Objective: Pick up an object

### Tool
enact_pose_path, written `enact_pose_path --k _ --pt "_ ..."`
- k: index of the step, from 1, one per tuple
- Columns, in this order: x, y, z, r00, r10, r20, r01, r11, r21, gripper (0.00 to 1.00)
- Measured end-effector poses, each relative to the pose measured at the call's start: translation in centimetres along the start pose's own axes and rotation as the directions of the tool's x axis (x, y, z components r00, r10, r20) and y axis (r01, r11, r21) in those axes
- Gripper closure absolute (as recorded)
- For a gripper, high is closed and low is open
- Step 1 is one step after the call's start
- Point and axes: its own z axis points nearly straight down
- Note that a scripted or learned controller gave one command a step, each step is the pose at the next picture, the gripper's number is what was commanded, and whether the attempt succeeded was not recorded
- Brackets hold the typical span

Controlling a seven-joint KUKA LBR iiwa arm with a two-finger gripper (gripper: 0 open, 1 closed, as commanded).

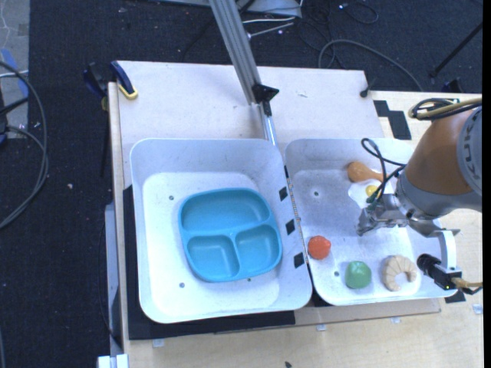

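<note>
The right bin (326,182) holds several small items: a red-orange ball (319,246), a green round piece (357,274), a beige croissant-shaped piece (399,272) and an orange piece (360,172) at the far side. My gripper (371,221) hangs low in the middle of this bin, right of the red ball and above the green piece. Nothing shows between its tips. A small yellow-white thing (367,192) lies just behind it, partly hidden by the wrist.
The left bin (153,167) carries a blue three-compartment tray (229,233). A slanted metal pole (238,41) rises from the back of the bench between the bins. The arm's orange band (441,159) overhangs the right bin's right side.
</note>
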Motion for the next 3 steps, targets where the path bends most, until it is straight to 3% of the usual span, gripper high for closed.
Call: enact_pose_path --k 2,3 --pt "-0.9 0.5 -10.2 1.0 -0.004 -0.002 0.004 1.0 0.002 1.0" --pt "-0.9 0.6 -12.2 1.0 -0.004 -0.003 0.004 1.0 0.004 1.0"
